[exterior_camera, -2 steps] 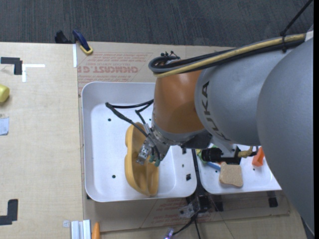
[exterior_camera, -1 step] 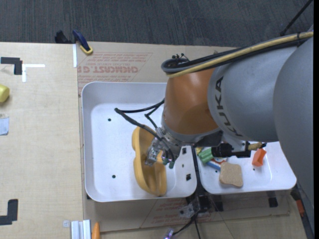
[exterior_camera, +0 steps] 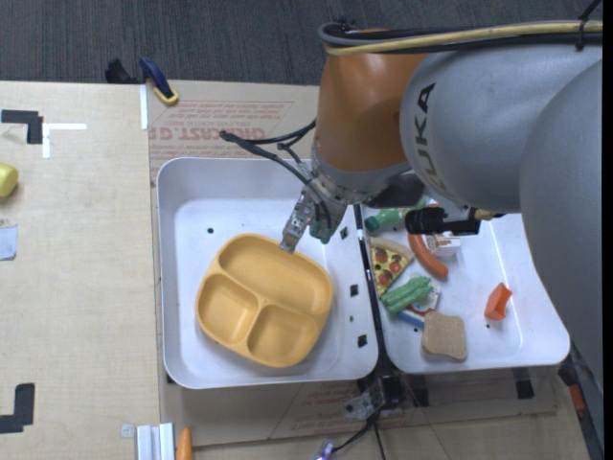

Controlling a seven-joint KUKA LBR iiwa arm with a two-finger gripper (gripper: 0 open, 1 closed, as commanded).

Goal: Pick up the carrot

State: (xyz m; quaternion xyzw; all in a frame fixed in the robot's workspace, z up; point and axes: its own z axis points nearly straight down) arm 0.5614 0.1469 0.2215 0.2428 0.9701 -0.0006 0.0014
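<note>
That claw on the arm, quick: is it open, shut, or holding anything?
Gripper: cannot be told from this angle. It hangs over the left bin by the yellow plate, away from the carrot.

The pale wooden bench (exterior_camera: 77, 295) bears two white bins. The left bin (exterior_camera: 182, 286) touches the right bin (exterior_camera: 536, 324).

I work in a robotics lab: two white bins (exterior_camera: 182, 286) of toy food sit on a pale bench (exterior_camera: 77, 286) with black tape markers (exterior_camera: 24, 123) at frame left, grey carpet (exterior_camera: 192, 17) above.
</note>
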